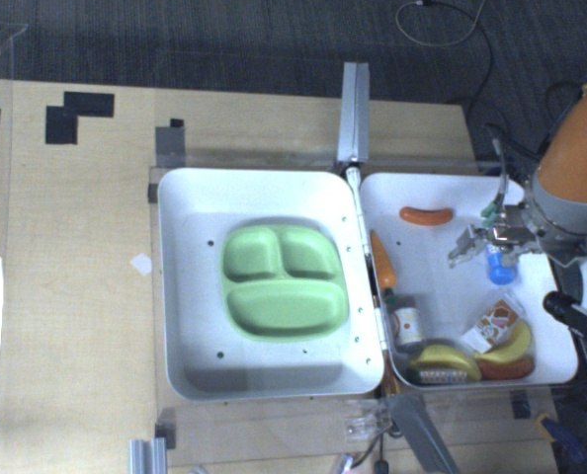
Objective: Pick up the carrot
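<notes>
Wooden bench carries both bins; in the right bin (442, 191), bananas (476, 358) and a can (406, 326) crowd the near wall. The carrot (381, 263) hugs the divider beyond the can, so descending fingers risk striking that wall. Farther right, the gripper (483, 235) hovers with jaws spread, holding nothing, near a sausage (427, 216).

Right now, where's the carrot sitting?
The carrot lies in the right bin, along its left wall beside the divider, above the small can and left of the gripper.
</notes>
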Action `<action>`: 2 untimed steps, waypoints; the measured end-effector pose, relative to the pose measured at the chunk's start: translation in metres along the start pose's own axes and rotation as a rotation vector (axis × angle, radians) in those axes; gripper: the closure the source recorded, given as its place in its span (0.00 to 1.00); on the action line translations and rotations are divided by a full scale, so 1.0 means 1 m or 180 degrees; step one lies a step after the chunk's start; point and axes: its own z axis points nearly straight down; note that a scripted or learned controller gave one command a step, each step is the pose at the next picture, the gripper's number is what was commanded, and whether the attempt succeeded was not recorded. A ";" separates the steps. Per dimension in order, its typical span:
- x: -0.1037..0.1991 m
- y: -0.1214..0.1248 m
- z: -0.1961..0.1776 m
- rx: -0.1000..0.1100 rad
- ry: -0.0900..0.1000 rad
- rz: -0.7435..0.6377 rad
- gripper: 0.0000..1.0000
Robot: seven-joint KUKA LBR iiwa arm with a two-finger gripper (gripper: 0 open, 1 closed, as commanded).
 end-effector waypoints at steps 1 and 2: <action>0.037 0.095 0.107 -0.0026 -0.0008 -0.0260 0.00; 0.039 0.122 0.109 0.0057 0.0007 -0.0095 0.00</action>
